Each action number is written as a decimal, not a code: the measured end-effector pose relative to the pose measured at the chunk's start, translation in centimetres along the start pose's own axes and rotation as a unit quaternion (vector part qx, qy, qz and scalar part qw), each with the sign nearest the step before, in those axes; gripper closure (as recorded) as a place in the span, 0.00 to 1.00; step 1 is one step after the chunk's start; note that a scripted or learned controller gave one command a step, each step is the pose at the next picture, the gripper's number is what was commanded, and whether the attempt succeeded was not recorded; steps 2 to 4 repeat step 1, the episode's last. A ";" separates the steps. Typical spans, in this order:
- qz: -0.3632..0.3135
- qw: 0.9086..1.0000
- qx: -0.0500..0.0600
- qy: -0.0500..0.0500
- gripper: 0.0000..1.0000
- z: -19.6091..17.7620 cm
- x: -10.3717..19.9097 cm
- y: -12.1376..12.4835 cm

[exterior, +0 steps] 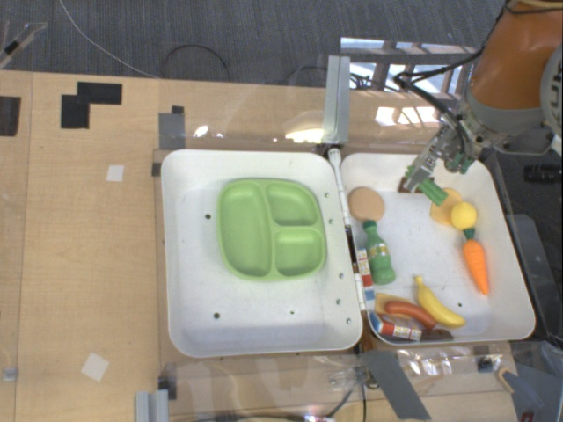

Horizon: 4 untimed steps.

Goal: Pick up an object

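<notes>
Table of pale wood fills my view on the left, with a few black marks near its far edge. Next comes the left bin, where a green divided plate lies flat near the middle. Across the central divider, the right bin carries the toys. Nearest the divider I see a round tan piece, and just in front of it a green bottle lying on its side. At the near edge a red sausage lies beside a banana, with a small tube-like item just under them. Further right, a lemon sits between an orange carrot and a green-and-yellow toy. My claw hangs at the far side of this bin, right over the green end of that toy. I cannot tell how wide its tips stand or whether they grip anything.
</notes>
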<state>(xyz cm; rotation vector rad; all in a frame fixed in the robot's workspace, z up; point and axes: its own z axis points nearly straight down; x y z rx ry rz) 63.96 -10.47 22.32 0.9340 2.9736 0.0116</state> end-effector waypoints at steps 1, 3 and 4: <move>0.053 0.999 0.004 0.006 1.00 -3.4 4.7 3.8; 0.053 0.999 0.004 0.006 1.00 -3.4 4.7 3.8; 0.053 0.999 0.004 0.006 1.00 -3.4 4.7 3.8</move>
